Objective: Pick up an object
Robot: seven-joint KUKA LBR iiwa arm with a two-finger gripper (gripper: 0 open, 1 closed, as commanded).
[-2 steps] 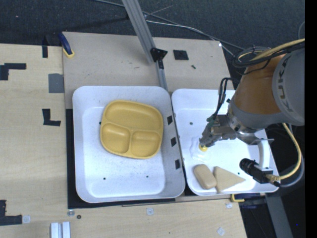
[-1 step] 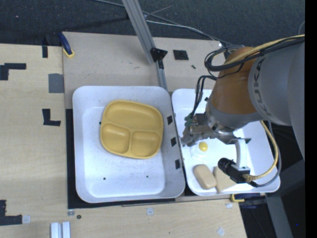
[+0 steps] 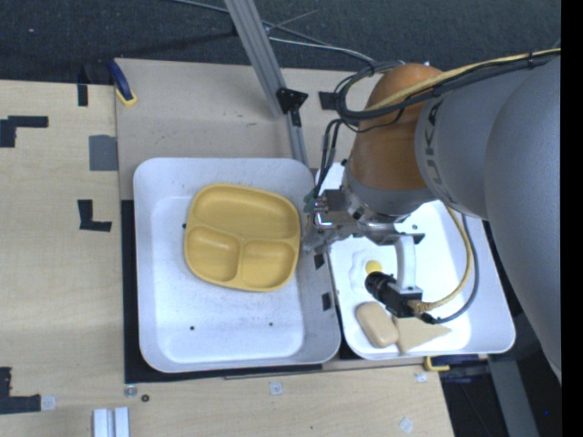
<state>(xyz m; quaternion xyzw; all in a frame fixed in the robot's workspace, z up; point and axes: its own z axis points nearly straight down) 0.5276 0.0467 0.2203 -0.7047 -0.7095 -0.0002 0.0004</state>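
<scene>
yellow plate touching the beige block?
Apart. Camera view: yellow plate lies in the left bin, beige block in the right bin, bin walls between.

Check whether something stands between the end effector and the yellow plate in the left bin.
Nothing visible does. The end effector hangs over the rim where the two bins meet, close beside the right edge of the yellow plate in the left bin. Whether they touch, I cannot tell.
</scene>
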